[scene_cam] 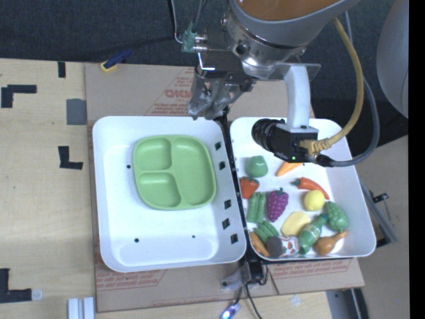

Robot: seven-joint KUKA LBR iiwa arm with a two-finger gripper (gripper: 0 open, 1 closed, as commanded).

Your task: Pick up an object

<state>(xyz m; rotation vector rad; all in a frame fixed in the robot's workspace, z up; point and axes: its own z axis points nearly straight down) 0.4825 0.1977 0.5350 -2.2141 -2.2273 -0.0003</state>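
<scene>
gripper hangs over the bins' far edge; grip state can't be told.

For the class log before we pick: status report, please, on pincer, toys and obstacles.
Pincer above the bins' top edge, nothing seen in it. Plastic toy fruit and vegetables, purple grape bunch among them, heaped in right white bin. Green divided plastic plate in left white bin.
</scene>
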